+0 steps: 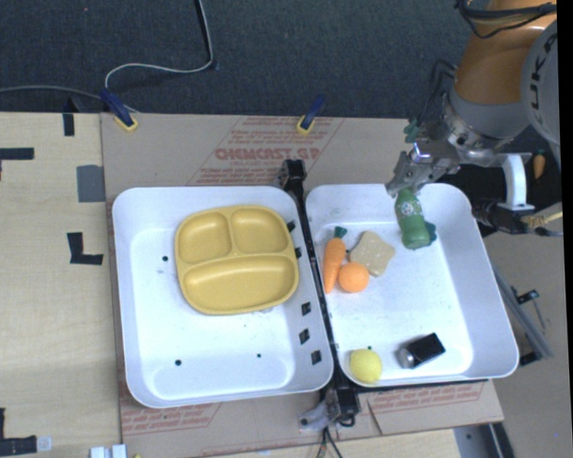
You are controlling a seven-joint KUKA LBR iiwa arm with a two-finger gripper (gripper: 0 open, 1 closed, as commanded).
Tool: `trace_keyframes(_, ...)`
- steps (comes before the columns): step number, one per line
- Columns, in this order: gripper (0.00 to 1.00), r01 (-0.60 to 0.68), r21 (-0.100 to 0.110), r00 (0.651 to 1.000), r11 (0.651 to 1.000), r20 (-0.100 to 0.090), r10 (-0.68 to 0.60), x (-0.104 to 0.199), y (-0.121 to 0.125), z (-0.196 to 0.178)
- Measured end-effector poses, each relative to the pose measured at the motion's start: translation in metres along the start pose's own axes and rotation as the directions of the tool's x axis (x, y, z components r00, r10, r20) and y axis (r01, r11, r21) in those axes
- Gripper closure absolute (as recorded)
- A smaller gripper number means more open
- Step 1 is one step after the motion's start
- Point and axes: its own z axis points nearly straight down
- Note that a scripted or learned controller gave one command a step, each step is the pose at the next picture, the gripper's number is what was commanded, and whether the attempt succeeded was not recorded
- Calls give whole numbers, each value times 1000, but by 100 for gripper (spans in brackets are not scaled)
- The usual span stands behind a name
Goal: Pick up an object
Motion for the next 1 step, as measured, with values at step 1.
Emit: trace_keyframes(1,0,-1,-1,1000,1000,1,1,-31,41,177)
